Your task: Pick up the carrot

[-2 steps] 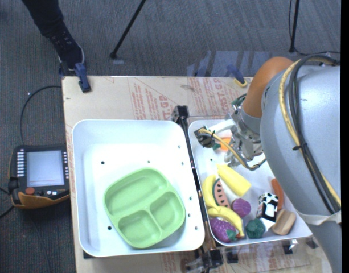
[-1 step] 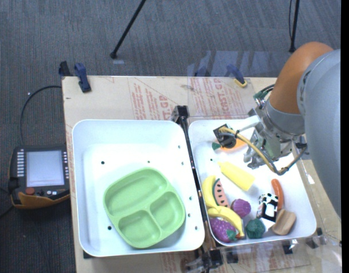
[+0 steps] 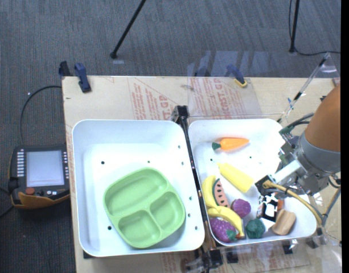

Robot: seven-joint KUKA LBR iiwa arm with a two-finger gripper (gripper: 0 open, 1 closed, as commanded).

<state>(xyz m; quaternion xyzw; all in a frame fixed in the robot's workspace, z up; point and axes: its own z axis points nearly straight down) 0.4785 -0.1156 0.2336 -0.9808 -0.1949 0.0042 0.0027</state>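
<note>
1. The carrot [image 3: 231, 144] is found lying flat in the far part of the right bin [image 3: 262, 131], on bare floor and clear of the other items.
2. Its long axis is seen running roughly across the view, with the green top at view-left and the orange tip at view-right.
3. The nearest neighbour is the yellow piece [image 3: 235, 177], just on the camera side of the carrot and not touching it.
4. The gripper [image 3: 271, 205] is placed over the near-right part of the same bin, among the clutter: purple piece [image 3: 241, 207], green piece [image 3: 255, 228], tan piece [image 3: 283, 222].
5. Nothing is seen held, and whether the gripper is released or clenched cannot be told.
6. From the gripper, the carrot lies toward the far wall and to view-left, well apart.
7. A traverse that way is judged needed, with the closing direction set across the carrot's short side.
8. The left bin [image 3: 83, 152], with its green plate [image 3: 144, 207], is not involved.
</note>
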